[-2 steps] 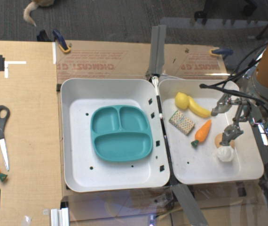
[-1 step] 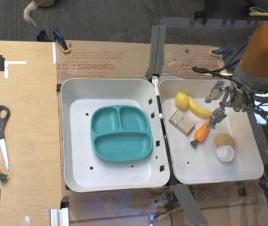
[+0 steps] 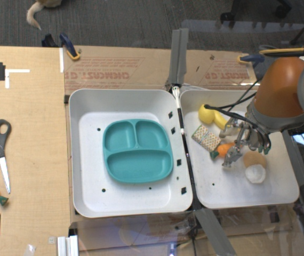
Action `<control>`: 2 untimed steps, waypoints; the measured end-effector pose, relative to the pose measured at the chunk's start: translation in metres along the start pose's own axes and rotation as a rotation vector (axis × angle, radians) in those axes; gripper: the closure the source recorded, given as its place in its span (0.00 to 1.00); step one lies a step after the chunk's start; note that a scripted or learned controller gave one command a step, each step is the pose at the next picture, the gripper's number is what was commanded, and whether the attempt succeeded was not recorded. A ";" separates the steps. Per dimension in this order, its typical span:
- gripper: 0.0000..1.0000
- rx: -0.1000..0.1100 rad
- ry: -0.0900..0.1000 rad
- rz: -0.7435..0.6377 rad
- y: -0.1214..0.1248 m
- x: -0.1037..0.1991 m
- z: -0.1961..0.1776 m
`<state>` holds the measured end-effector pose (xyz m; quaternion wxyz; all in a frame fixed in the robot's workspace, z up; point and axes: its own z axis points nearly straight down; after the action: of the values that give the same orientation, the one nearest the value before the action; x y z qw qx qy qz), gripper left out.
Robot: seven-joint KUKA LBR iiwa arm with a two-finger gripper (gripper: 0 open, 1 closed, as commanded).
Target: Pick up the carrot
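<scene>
Reaching for the carrot (image 3: pixel 223 149) in the right bin (image 3: pixel 280 196).
The hand (image 3: pixel 236 154) sits just beside it (grip unclear, I cannot tell how open); next it must close squarely and lift.

A robotics lab: carpeted floor (image 3: pixel 125 15), cardboard-lined bench (image 3: pixel 24 116), clamps (image 3: pixel 69 47), two white bins (image 3: pixel 82 159).

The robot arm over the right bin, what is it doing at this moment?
The gripper is down in the right bin, directly at a small carrot, which lies among a yellow toy, a patterned sponge and a white cup. Whether it has the carrot gripped is not clear. The left bin holds a teal divided plate.
</scene>
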<state>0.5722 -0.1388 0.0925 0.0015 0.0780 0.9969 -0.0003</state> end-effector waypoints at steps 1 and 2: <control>1.00 0.000 -0.005 -0.004 0.001 -0.002 -0.011; 1.00 -0.001 -0.002 -0.069 0.078 -0.009 -0.133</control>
<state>0.5933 -0.0633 0.2258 0.0024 0.0437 0.9990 0.0002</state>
